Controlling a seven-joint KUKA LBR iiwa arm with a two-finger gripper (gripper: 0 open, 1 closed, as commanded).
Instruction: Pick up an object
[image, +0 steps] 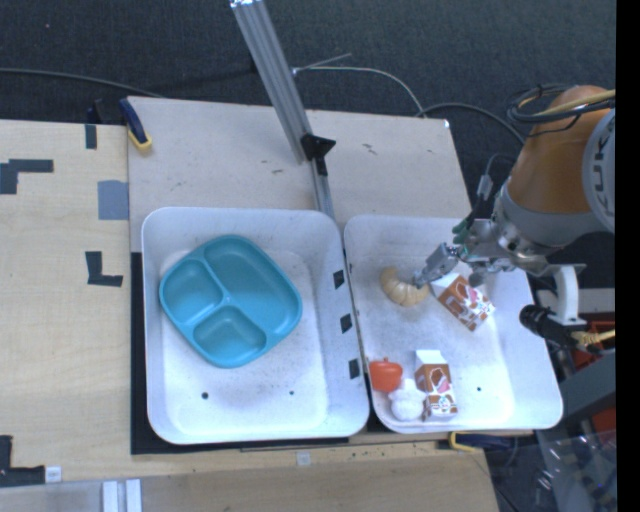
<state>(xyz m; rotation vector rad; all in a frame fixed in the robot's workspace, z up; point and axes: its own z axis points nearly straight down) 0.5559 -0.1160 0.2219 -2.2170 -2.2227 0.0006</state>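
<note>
Camera view has my gripper low in the right bin, between the beige pastry-like item and a small carton. I can't tell its state, so I judge nothing held.

Pale wooden bench with grey tape marks, dark carpet floor, slanted metal rail.

Even, bright overhead light, slightly soft focus.
White bins nearly wash out; shadows are faint; fine detail blurs.
</note>
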